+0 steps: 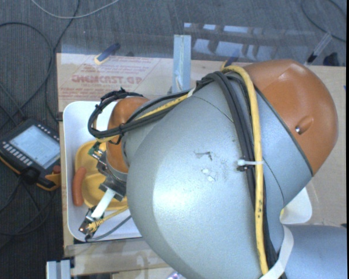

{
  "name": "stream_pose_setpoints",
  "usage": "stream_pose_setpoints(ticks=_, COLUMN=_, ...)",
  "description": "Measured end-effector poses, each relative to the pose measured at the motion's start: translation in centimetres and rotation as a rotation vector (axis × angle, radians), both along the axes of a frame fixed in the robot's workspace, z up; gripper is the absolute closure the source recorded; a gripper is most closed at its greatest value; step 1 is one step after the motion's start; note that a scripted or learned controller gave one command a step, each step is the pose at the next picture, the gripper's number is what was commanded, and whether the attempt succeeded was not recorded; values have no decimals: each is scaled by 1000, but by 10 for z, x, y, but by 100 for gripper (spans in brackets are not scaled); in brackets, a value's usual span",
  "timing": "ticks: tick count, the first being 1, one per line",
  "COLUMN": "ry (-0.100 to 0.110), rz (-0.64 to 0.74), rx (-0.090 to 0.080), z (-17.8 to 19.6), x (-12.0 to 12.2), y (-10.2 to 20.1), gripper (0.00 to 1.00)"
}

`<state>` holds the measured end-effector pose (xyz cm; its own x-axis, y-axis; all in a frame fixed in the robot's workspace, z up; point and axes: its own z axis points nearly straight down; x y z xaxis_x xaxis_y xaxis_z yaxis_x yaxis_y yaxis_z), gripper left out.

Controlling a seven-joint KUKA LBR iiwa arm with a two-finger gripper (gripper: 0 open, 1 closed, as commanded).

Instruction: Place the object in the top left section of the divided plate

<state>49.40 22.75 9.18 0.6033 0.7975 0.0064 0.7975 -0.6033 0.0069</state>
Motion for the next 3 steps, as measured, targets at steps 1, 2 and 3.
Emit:
stream_pose_setpoints(ticks=1, ry=14, rz=-212, rx=-9, z=53, x=-11, y=-4, gripper=100)
stream_pose_setpoints(ticks=2, ry=-1, rz=-723, rx=11, z=0, x=-5, y=5, gripper=100)
stream_pose_setpoints(ticks=3, ry=14, rz=-655, rx=-5, z=111, x=26, y=4, gripper=100)
